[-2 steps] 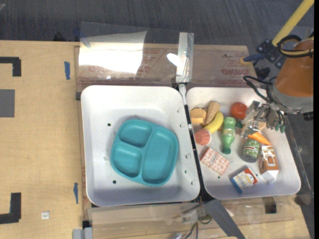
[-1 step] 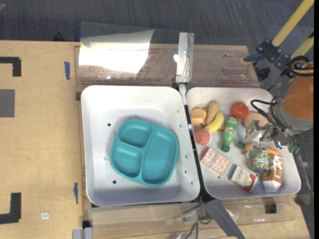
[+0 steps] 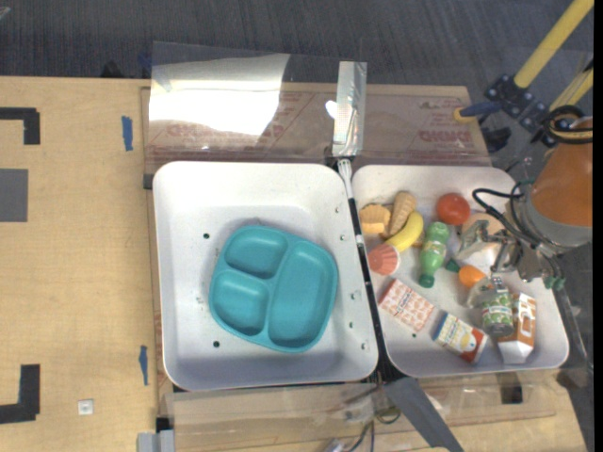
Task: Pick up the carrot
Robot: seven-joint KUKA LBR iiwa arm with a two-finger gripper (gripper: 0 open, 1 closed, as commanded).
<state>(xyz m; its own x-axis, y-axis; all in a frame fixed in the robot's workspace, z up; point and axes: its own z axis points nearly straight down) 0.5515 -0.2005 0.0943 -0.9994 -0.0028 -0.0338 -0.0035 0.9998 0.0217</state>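
- Light wooden desk (image 3: 66, 281) carrying two shallow white plastic bins side by side, with the arm entering from the view's right.
- Left white bin (image 3: 184, 205): contains one teal divided plastic plate (image 3: 273, 285). It is not relevant to the pick.
- Right white bin (image 3: 556, 351): crowded with toy food and small cartons, and the target is in here.
- Grey arm with orange band (image 3: 565, 191) hangs over the right side of the right bin, wrist pointing down and left.
- Metallic tool (image 3: 495, 252) sits low over the clutter in the bin's right half. Too blurred and tangled with cable to read, so I cannot tell whether it is released or clenched. Nothing can be confirmed in its grip.
- Yellow toy banana (image 3: 408, 231), green plastic bottle (image 3: 431, 254) and round red toy tomato (image 3: 452, 207) lie left of and above the tool.
- Small orange toy carrot (image 3: 470, 274): lies on the bin floor near mid-bin, just right of the green bottle, just left of and below the tool, with a clear jar-like item close on its lower right. Only a short orange stub is visible, and its long axis is hard to judge.
- Handling judgement: probably hollow moulded plastic, so very light, stiff, smooth and somewhat slippery, not fragile. The tapered shape may squirt out of a pinch.
- Grasp judgement: take hold across the thicker part, square to its length. Neighbours crowd both sides, so clearance is tight.
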